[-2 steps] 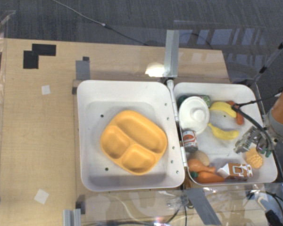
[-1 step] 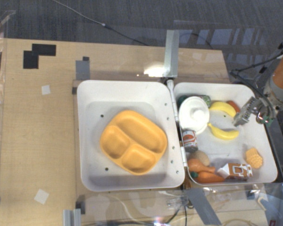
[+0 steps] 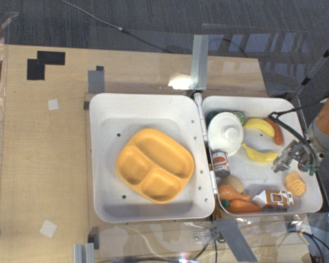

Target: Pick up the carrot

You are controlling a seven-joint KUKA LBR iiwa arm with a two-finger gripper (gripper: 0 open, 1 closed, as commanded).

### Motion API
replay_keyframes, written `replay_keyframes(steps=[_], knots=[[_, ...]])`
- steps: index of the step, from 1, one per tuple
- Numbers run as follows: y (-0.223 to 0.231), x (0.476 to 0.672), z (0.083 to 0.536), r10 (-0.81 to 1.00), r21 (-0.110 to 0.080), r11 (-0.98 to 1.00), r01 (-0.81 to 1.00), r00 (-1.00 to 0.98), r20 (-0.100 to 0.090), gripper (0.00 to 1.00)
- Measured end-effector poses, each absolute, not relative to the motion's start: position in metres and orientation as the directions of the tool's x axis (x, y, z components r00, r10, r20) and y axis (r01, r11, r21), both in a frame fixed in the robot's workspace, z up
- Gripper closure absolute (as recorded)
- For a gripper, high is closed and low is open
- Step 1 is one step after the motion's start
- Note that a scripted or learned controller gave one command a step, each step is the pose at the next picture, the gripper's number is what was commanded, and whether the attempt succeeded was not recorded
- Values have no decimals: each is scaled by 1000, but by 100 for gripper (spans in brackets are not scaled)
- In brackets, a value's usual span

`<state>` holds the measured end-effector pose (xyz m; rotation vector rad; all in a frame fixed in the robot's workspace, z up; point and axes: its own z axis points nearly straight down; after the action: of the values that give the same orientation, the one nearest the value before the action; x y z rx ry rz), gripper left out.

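**Gripper low over the right bin's right side, carrot at the front edge**

The gripper (image 3: 296, 159) hangs over the right side of the right bin (image 3: 312, 204), with its dark fingers spread somewhat apart and nothing between them. It sits just above the corn cob (image 3: 295, 183) and just right of the lower banana (image 3: 260, 154), without clearly touching either. The arm (image 3: 326, 127) comes in over the bin's right wall, its orange band at the picture's right edge, with black cables looping from the wrist toward the bin's back.

The carrot (image 3: 237, 199) lies along the right bin's front edge near its left corner, well apart from the gripper. A small juice carton (image 3: 274, 199) lies just right of it, and a pale rounded item (image 3: 234, 184) sits against its back side. A red can (image 3: 220, 162) stands by the left wall, with a white bowl (image 3: 226, 132) behind it. Another banana (image 3: 260, 126) and a red-orange piece (image 3: 275, 133) lie toward the back.

The left bin (image 3: 107, 114) carries a yellow divided plate (image 3: 155, 164) near its centre.
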<state>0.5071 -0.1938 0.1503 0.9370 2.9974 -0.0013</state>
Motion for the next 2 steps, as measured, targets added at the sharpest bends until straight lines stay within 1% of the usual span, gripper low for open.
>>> replay_keyframes(steps=[1, 2], knots=[[-206, 488, 103, 582, 1, 813, 582, -813, -4, 100], [-161, 582, 100, 619, 7, 786, 619, -786, -8, 100]])
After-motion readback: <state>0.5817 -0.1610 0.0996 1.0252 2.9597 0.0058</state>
